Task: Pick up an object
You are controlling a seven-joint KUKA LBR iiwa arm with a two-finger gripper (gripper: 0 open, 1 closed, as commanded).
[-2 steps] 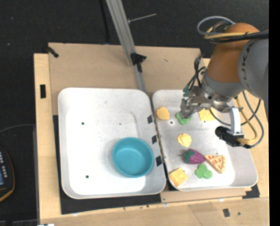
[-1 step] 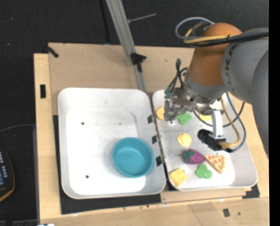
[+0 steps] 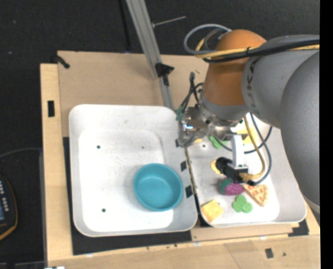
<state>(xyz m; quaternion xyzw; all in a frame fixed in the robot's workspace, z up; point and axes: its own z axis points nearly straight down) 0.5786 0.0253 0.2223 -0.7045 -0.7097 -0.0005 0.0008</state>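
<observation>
I see two bins side by side on the bench (image 3: 99,77). The left bin (image 3: 107,144) holds a bowl (image 3: 156,186) in its near right part. In the right bin (image 3: 285,206), a block (image 3: 212,210) lies in the near left corner. A clover-shaped piece (image 3: 242,205) sits just to its right, with a slice-shaped piece (image 3: 257,194) further right. A grape-shaped piece (image 3: 233,188) lies just behind the clover. The arm (image 3: 233,77) hangs over that bin's far half.

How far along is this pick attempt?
Done: nothing looks lifted yet; the blue bowl lies in the left bin, and the yellow block, green piece, purple piece and pizza-slice toy lie in the right bin. In hand: the gripper hangs over the right bin's left edge. Left: grasping one object and raising it.
</observation>
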